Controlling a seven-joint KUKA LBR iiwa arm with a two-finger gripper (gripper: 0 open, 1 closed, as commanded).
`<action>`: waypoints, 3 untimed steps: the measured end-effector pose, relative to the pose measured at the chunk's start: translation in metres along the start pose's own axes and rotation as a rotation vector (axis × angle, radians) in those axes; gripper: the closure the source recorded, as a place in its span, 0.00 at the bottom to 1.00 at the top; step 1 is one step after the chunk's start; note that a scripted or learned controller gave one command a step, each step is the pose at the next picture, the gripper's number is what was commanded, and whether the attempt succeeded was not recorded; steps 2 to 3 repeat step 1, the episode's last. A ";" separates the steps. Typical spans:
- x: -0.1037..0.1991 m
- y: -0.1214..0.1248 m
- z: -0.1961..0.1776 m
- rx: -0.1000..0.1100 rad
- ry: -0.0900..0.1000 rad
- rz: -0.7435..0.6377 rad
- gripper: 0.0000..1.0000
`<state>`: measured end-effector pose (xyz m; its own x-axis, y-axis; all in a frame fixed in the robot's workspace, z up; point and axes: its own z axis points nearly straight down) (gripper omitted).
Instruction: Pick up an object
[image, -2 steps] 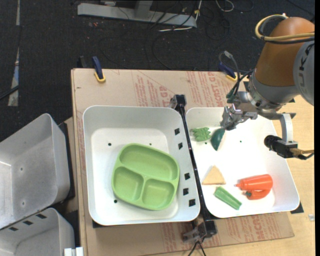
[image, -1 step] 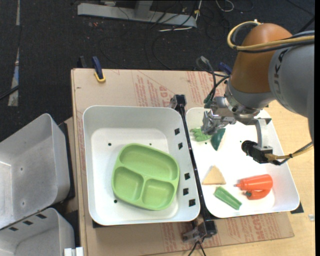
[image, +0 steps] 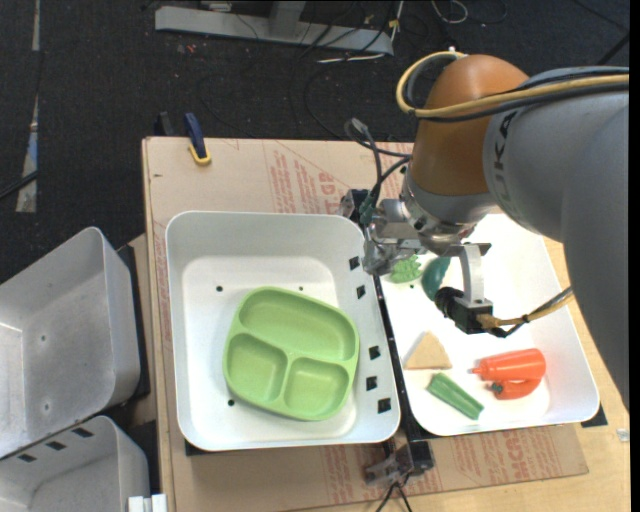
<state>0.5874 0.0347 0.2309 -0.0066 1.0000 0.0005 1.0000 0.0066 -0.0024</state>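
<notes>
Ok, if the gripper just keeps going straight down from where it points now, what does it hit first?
Probably the small light-green object under the gripper, near the right bin's upper left corner; depth is hard to judge.

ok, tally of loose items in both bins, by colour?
Green: 3, namely tray, stick, leafy piece
Teal: 1, namely round piece, partly behind the tool
Tan: 1, namely wedge
Orange: 1, namely bottle-like item
Total: 6
</notes>
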 end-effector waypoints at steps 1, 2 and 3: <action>0.060 0.006 0.008 -0.003 0.001 -0.002 1.00; 0.060 0.006 0.008 -0.003 0.001 -0.002 1.00; 0.060 0.006 0.008 -0.003 0.001 -0.002 1.00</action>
